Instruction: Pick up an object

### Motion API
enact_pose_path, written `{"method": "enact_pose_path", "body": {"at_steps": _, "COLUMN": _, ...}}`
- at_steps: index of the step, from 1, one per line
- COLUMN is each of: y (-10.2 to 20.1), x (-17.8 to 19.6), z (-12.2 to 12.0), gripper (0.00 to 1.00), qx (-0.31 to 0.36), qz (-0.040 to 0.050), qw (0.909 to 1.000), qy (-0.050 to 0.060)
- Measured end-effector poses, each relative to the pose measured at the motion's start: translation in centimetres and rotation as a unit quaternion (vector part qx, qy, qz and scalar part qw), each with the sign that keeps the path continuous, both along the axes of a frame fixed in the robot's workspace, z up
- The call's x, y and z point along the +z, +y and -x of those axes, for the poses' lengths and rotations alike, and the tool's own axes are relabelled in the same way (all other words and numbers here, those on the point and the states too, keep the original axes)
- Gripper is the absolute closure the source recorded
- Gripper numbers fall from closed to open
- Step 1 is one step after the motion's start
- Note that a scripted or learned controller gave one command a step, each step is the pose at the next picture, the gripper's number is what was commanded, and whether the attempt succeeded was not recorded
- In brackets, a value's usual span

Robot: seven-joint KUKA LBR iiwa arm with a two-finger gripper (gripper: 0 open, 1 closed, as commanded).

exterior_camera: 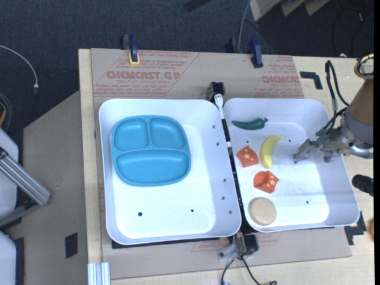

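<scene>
- The bench [178, 70] is pale board with red lettering, blue clamps [134, 47] at its far edge, dark carpet [89, 10] around.
- Left bin [166, 218] holds a blue divided plate [152, 149].
- Right bin [332, 200]: green pepper [250, 123], banana [270, 149], two red pieces [247, 156], a tan round [262, 211].
- Gripper [306, 153] near the bin's right edge, fingers spread, grasping nothing.

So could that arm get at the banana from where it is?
Probably yes. The gripper hovers in the right bin, just right of the banana, with bare white floor between them. The red pieces lie on the banana's far side, out of the way.
</scene>
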State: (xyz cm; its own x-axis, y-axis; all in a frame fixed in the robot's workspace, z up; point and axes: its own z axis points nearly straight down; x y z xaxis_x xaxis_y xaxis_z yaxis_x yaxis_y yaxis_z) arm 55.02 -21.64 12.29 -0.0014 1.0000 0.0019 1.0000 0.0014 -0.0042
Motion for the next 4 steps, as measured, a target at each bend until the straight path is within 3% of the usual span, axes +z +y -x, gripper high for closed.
{"method": "enact_pose_path", "body": {"at_steps": 1, "y": -0.1, "x": 1.3, "z": -0.1, "gripper": 1.00, "qx": 0.000, "qz": 0.0017, "qw": 1.0000, "qy": -0.003}}
{"method": "enact_pose_path", "body": {"at_steps": 3, "y": 0.3, "x": 8.3, "z": 0.0, "gripper": 1.00, "qx": 0.000, "qz": 0.0024, "qw": 1.0000, "qy": -0.005}}
{"method": "enact_pose_path", "body": {"at_steps": 4, "y": 5.0, "x": 7.7, "z": -0.9, "gripper": 1.00, "qx": 0.002, "qz": 0.0001, "qw": 1.0000, "qy": -0.002}}
